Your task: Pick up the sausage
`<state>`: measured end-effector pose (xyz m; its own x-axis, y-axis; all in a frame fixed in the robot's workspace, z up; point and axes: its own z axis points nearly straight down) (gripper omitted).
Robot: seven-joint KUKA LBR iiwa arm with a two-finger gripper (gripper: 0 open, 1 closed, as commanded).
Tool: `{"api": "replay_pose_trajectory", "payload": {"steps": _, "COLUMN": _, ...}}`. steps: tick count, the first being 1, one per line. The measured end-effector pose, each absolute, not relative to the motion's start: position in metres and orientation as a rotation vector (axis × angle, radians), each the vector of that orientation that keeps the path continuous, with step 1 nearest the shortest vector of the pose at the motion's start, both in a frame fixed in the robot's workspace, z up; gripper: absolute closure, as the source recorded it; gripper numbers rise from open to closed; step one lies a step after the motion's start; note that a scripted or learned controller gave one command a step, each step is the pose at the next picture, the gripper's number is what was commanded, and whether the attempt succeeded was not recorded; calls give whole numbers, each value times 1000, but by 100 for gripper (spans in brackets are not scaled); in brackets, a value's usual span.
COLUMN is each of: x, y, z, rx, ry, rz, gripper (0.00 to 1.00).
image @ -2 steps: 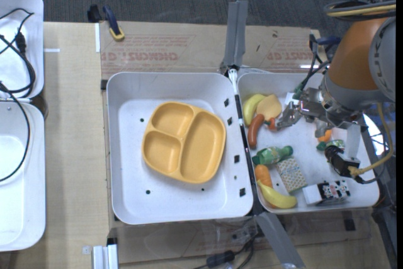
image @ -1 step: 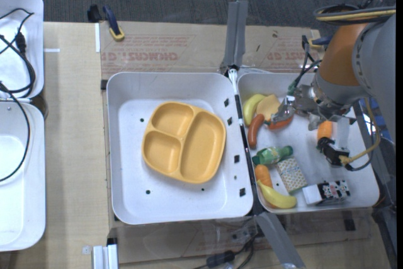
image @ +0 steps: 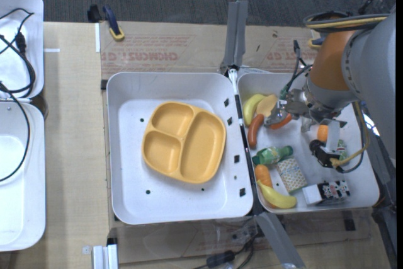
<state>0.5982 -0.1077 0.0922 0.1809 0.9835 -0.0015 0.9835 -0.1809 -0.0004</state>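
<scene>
The sausage (image: 254,129) is a short red-orange link lying near the left wall of the right bin (image: 362,195), just below a yellow banana (image: 251,106). My gripper (image: 278,115) hangs low over the bin's upper middle, a little right of the sausage and apart from it. A second red-orange piece (image: 283,123) lies directly under the gripper, partly hidden by it. The grey arm with its orange band (image: 334,66) comes in from the right.
The right bin also holds a green toy (image: 274,154), a patterned pouch (image: 291,174), a second banana (image: 278,197), a small orange piece (image: 263,174) and a black-and-white block (image: 327,191). A yellow divided plate (image: 184,142) sits in the left bin (image: 123,167).
</scene>
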Motion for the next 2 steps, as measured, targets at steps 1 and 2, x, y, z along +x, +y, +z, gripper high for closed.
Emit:
{"api": "replay_pose_trajectory", "payload": {"steps": 1, "x": 599, "y": -108, "z": 102, "rx": 2412, "ry": 2011, "rz": -4, "gripper": 100}}
{"api": "replay_pose_trajectory", "payload": {"steps": 2, "x": 598, "y": -108, "z": 102, "rx": 2412, "ry": 2011, "rz": -4, "gripper": 0}}
